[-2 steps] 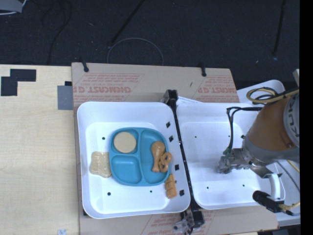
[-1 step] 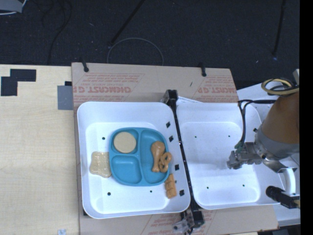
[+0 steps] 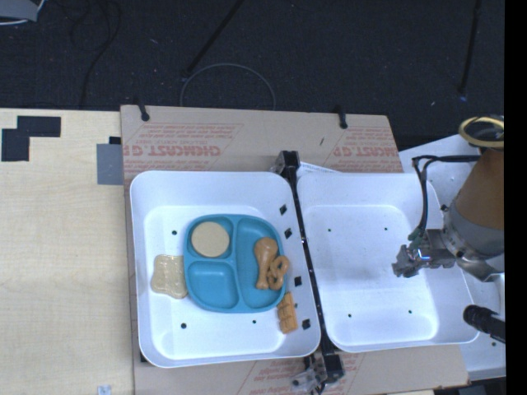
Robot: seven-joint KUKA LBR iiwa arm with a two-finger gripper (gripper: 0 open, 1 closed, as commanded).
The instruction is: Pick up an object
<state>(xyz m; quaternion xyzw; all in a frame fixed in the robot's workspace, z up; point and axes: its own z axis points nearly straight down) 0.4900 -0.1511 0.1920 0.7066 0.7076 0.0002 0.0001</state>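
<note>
A blue divided plate (image 3: pixel 216 290) lies in the left bin (image 3: pixel 156 196). A round tan cookie (image 3: pixel 209 239) sits in its upper left compartment. A tan drumstick and pretzel (image 3: pixel 270 263) lie in its right compartment. A pale cracker piece (image 3: pixel 170 276) lies on the bin floor just left of the plate. A small orange-brown piece (image 3: pixel 286 313) lies at the plate's lower right, near the divider. My gripper (image 3: pixel 409 261) hangs over the right side of the right bin (image 3: pixel 370 196), far from all the food. Nothing shows between its fingers.
A black divider (image 3: pixel 301 253) with clips runs between the two bins. Both bins rest on a cardboard sheet (image 3: pixel 247 142). A wooden benchtop (image 3: pixel 58 253) lies to the left. Cables cross the dark floor behind. A black cable loops up by the arm at the right bin's edge.
</note>
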